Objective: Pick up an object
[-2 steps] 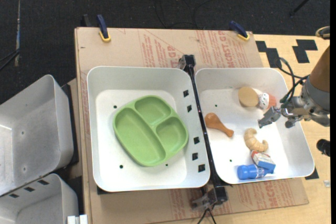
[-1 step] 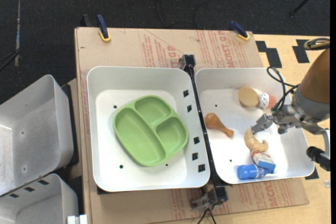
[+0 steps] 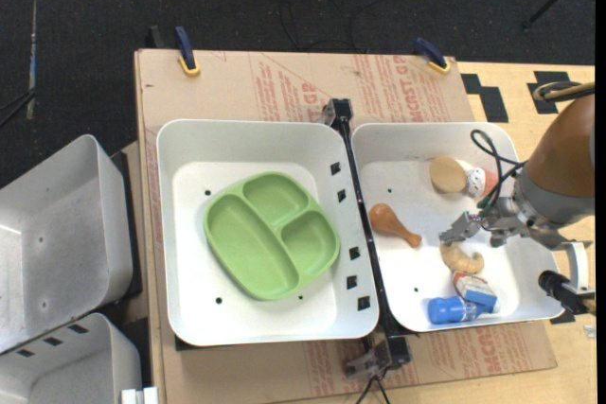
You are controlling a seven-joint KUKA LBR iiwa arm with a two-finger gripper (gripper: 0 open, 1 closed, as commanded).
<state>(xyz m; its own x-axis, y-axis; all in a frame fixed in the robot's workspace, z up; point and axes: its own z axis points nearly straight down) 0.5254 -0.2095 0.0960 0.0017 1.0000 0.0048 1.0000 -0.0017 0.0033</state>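
From the overhead camera, a brown cardboard-covered surface point(image 3: 284, 90) carries two shallow white bins side by side. The left bin point(image 3: 180, 147) sits in the middle of the frame and holds a light green divided plate point(image 3: 271, 235), lying flat and turned at a slant, with one long compartment and two smaller ones. The right bin point(image 3: 398, 142) sits toward the right of the frame, touching the left one along a dark seam, and holds several small things. A brown drumstick-shaped toy point(image 3: 393, 223) lies near that bin's left wall. A round tan piece point(image 3: 448, 173) rests toward the upper right of the bin, with a small white and red thing point(image 3: 475, 181) just beside it on the right. A pale, curved tan piece point(image 3: 463, 256) lies lower down, and below it a small red and white object point(image 3: 468, 282) touches a blue block point(image 3: 461, 305) near the bin's lower wall. The arm point(image 3: 568, 170), grey with an orange band, comes in from the right edge of the frame. Its end effector point(image 3: 464, 229) hangs over the right bin just above the pale curved piece; whether its fingers are spread or together cannot be told, and nothing is seen between them. Two blue and yellow clamps point(image 3: 187, 52) hold the upper edge of the surface.
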